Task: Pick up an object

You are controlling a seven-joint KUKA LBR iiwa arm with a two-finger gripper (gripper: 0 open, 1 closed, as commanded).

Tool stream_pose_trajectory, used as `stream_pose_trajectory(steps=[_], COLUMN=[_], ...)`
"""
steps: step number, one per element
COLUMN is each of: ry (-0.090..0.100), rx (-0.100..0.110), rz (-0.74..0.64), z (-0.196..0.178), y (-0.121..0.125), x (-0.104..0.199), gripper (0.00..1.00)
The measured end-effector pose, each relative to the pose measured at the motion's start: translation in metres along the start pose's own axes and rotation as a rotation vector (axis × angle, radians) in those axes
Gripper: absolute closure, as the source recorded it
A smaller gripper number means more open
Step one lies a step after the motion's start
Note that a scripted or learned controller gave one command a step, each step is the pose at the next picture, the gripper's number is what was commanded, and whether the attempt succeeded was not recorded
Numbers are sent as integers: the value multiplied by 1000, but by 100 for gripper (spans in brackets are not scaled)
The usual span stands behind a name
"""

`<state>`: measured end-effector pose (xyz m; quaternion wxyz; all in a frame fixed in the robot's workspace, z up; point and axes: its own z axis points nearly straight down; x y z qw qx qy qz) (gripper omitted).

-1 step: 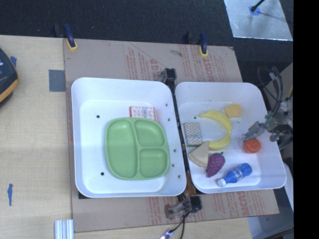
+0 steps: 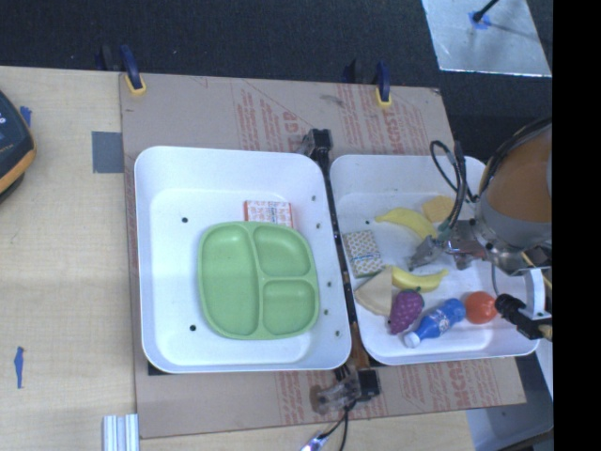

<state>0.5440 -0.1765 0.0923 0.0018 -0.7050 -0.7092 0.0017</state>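
The gripper was seen low in the right bin, its state not to be told from above, with the banana perhaps just below-left of it, long axis lying roughly across the bin.

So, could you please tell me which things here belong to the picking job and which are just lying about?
Job:
end effector
banana
purple grapes
blue bottle
red ball

Lying about:
green divided plate
small red-and-white box
blue clamps
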Motion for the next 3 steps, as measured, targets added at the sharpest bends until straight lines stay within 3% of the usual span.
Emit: stream_pose_trajectory(steps=[1,2,3], ry=[1,0,2], rx=[-4,-2,-3], rz=[2,-3,1], z=[0,-11,-58], y=[81,81,106], x=[22,21,78], gripper=[0,100,100])
